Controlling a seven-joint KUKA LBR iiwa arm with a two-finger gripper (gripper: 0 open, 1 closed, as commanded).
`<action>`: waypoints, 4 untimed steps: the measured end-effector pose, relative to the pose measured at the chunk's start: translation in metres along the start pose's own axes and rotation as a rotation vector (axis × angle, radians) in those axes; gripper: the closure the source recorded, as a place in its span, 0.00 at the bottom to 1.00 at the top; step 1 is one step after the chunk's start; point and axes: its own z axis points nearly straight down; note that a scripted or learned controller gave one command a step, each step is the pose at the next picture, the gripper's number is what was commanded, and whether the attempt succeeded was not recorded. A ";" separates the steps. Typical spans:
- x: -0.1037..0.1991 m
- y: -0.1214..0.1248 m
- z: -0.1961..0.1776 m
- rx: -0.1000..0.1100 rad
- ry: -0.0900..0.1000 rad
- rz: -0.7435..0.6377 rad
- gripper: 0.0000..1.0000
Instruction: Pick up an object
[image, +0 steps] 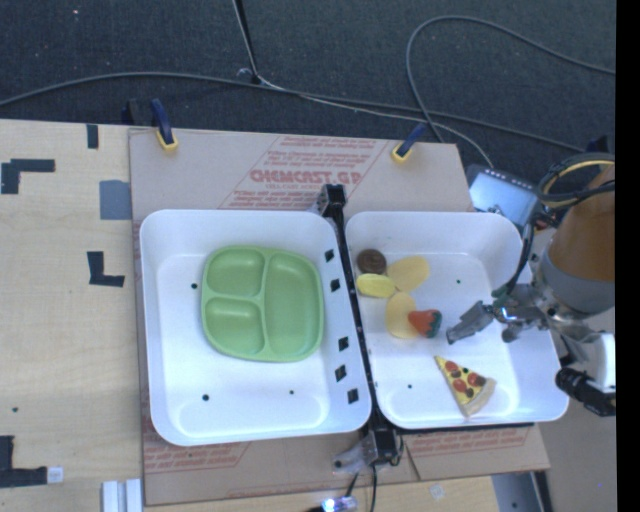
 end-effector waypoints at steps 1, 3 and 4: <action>0.003 0.008 0.048 -0.002 0.000 -0.002 0.00; 0.002 0.010 0.084 -0.010 -0.005 -0.001 1.00; -0.001 0.007 0.041 -0.008 -0.002 -0.001 1.00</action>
